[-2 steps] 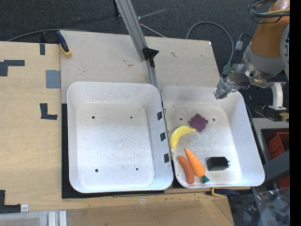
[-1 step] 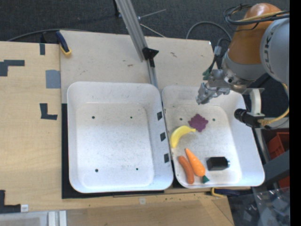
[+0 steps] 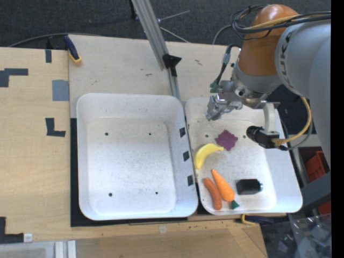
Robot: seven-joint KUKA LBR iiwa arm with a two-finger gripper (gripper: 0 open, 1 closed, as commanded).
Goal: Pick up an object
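objects lay in the right bin (image 3: 285, 198): nearest the camera two carrots (image 3: 219, 188) beside a black block (image 3: 249, 186), then a banana (image 3: 206, 153), then a purple piece (image 3: 227, 140). beyond them the gripper (image 3: 216, 112) hung over the bin's far end, holding nothing; its finger spread could not be told. the left bin (image 3: 88, 144) sat alongside.

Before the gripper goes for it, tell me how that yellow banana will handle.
The banana looks like a smooth moulded toy, so probably stiff, light and somewhat slippery. Its curved body lies flat in the right bin, so it would more likely spin than roll if nudged. The purple piece sits close and may get bumped.
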